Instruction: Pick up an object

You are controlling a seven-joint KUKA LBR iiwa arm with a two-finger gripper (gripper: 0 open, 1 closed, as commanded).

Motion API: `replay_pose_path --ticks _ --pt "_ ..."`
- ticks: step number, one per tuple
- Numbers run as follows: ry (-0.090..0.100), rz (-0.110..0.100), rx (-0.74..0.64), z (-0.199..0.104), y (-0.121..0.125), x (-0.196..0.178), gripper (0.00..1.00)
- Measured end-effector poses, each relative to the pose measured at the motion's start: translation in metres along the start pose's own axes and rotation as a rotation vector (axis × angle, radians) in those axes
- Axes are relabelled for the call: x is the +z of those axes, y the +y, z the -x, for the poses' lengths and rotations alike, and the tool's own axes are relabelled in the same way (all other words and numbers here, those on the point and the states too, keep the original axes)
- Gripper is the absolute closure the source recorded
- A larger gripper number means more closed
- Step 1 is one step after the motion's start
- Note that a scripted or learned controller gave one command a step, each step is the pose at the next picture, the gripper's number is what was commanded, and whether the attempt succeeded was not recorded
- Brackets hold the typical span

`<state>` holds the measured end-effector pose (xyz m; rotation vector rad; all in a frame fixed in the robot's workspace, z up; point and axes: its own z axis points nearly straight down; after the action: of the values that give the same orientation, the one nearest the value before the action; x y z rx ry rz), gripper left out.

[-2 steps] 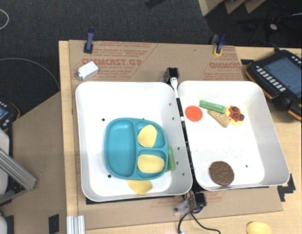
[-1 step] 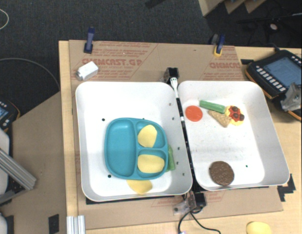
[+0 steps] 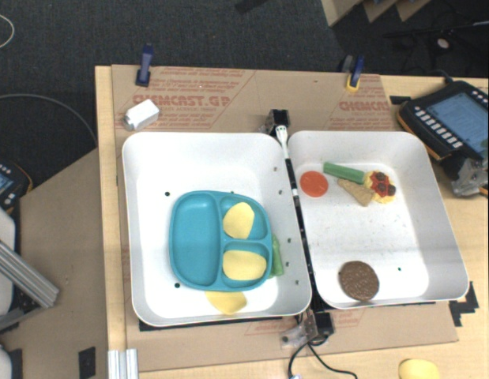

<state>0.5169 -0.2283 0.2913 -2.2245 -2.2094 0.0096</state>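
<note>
Two white bins sit side by side on the table (image 3: 228, 101), touching along their inner walls. No single object is named, so any loose piece could serve.

The left bin (image 3: 141, 212) carries a blue divided tray (image 3: 195, 239) lying flat near its front edge. Its two small compartments each hold a yellow piece, the rear one (image 3: 238, 220) and the front one (image 3: 244, 264), nested low where the tray's ridges would likely crowd a grasp. A third yellow piece (image 3: 227, 300) lies against the tray's front rim, partly tucked under it. A green sliver (image 3: 276, 257) peeks out at the tray's right rim, too hidden to identify.

The right bin (image 3: 434, 212) looks the easier place to pick. Toward its rear edge lie an orange disc (image 3: 313, 183), a green stick (image 3: 344, 171), a tan wedge (image 3: 356, 192) and a yellow slice with red spots (image 3: 381, 185); the last three touch or overlap, so their outlines blur together. A brown round disc (image 3: 359, 279) lies alone near the front edge, well apart from the rest, and seems the cleanest target.

Whether the fingers are released or clenched cannot be told.

At the table's front right corner, a yellow object (image 3: 416, 368) is cut off by the frame.
</note>
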Motion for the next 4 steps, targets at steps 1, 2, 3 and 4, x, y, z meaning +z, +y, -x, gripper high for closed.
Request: replay_pose_path --ticks 1,2,3,4 --pt "-0.008 0.031 -0.012 -0.027 0.035 -0.163 1.0" --pt "0.001 0.005 -0.004 -0.031 -0.042 -0.125 1.0" --pt "-0.005 0.027 -0.012 -0.073 -0.04 -0.252 1.0" --pt "0.002 -0.002 -0.004 -0.051 -0.04 -0.123 1.0"
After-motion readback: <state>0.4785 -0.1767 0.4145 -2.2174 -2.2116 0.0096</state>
